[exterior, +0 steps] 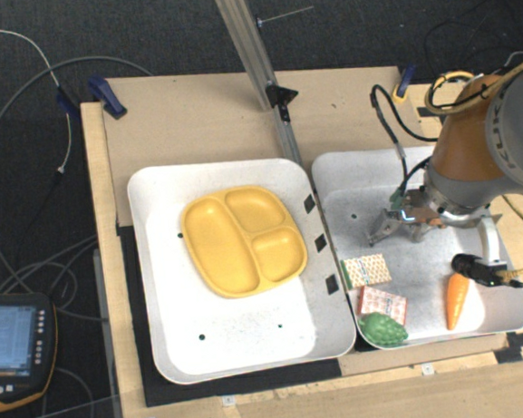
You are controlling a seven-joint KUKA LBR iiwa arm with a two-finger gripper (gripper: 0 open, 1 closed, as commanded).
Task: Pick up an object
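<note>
We're looking down on a pale wooden bench (235, 115) set on dark carpet (26, 224), with white cables looping over the floor at the left and a handheld control pendant with a lit screen (14, 348) lying at the lower left. A slim metal post (252, 45) slants in from the top. Two blue clamps (106, 97) sit at the bench's back corners.

Two shallow white bins side by side. The left bin (246, 341) carries one thing: a yellow plastic three-compartment plate (242, 240), sitting toward its back half.

The right bin (350, 182) has the small items, four of them along its front. One box with a small orange-and-white pattern (367, 269), one red-and-white patterned packet (384, 304) just below it, one green leafy toy vegetable (383, 329) touching the packet at the front rim, and one orange toy carrot (455, 300) well off to the right, standing roughly upright in the view.

The grey arm with its orange band (465, 145) reaches in from the right, and the gripper (386, 227) is down low over the bin floor, fingers splayed apart, nothing between them. It sits just behind the patterned box, not touching it.
</note>
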